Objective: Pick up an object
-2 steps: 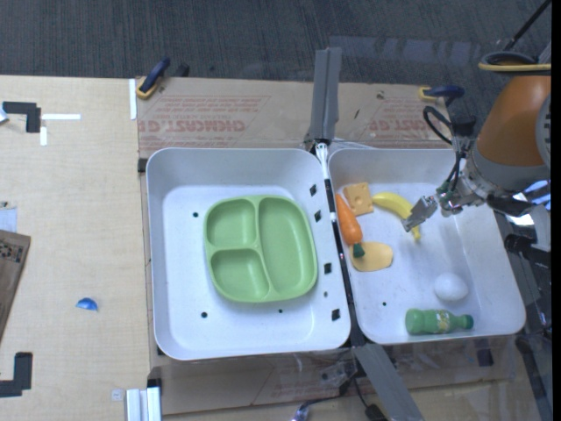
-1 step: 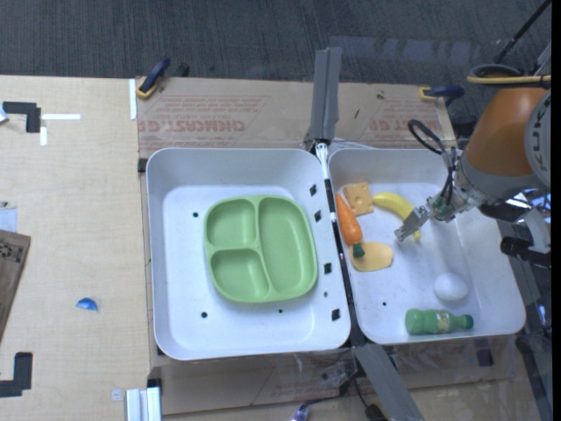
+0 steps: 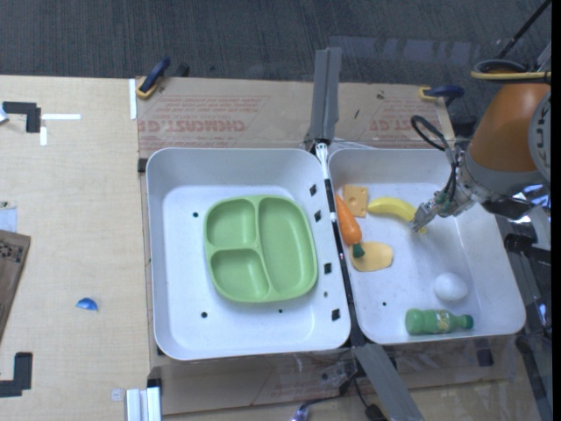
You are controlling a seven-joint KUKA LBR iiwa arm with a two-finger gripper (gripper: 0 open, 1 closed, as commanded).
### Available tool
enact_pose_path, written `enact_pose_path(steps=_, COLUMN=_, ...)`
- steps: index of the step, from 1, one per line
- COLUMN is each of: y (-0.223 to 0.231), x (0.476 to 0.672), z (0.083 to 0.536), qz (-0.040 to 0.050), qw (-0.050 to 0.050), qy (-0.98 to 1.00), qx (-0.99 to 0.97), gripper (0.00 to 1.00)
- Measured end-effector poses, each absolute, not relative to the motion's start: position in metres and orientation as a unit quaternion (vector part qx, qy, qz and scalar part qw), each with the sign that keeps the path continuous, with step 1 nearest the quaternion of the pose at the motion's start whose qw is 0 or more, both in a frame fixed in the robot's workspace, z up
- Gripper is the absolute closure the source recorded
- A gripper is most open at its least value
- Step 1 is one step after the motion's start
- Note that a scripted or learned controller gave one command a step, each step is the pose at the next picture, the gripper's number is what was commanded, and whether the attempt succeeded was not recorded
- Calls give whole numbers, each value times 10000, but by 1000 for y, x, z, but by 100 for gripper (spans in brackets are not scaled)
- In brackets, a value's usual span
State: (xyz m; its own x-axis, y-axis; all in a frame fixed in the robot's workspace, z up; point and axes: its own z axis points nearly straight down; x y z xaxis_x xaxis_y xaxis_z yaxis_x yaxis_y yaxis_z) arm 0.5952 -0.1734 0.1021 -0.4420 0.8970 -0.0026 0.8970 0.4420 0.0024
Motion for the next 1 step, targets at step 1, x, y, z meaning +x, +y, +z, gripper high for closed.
enact_pose_path(steps=1, y=-78, x=635, z=192, qz=-3, qw=6, qy=8135, qx=5816, gripper=100)
